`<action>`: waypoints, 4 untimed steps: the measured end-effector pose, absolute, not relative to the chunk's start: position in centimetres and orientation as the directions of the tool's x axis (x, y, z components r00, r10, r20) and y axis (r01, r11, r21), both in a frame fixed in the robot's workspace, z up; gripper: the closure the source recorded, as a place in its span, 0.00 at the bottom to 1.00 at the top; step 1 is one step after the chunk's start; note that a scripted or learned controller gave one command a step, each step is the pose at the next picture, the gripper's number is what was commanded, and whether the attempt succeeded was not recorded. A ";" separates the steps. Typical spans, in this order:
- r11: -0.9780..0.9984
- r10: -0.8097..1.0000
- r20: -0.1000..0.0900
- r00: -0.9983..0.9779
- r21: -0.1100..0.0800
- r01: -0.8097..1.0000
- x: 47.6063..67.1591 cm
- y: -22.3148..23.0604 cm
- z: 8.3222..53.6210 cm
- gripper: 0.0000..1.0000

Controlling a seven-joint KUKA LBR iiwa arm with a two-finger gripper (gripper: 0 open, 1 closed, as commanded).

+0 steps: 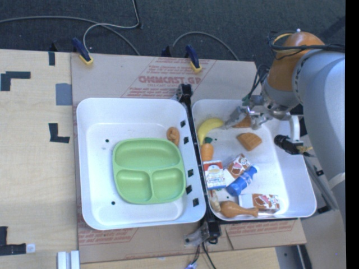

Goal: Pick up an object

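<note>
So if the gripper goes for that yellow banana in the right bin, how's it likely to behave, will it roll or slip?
The banana looks smooth and curved, so fingers may slide off its rounded back. It probably rocks or pivots when nudged instead of rolling far. It lies against the bin wall beside the carrot, which could block it.

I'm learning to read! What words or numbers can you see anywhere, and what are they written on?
"CHEMCAST GP": red print on the brown board under the bins; the last letters are partly hidden.
Small red lines below it: too blurred to read.
Red and white packet, blue bottle and the other snack packets in the right bin: printing too small to read.
</note>
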State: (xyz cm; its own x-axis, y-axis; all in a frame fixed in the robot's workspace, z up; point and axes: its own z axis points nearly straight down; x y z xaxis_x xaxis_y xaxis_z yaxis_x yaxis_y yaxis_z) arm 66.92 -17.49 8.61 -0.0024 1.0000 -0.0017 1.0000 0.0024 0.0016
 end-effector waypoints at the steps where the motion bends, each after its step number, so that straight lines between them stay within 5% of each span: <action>1: 0.001 1.000 -0.002 -0.001 0.003 1.000 60.5 -17.8 8.7 0.00; 2: 0.002 1.000 -0.002 -0.002 0.005 1.000 64.2 -16.3 8.7 0.00; 3: 0.000 1.000 -0.002 0.000 0.003 1.000 57.9 -14.4 8.7 0.00; 4: 0.002 1.000 -0.001 -0.002 0.005 1.000 65.1 -14.2 8.6 0.00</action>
State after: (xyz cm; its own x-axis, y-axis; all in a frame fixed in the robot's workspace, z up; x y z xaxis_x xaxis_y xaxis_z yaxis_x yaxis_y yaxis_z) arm 65.07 -14.24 8.62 -0.0021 1.0000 -0.0014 1.0000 0.0021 0.0048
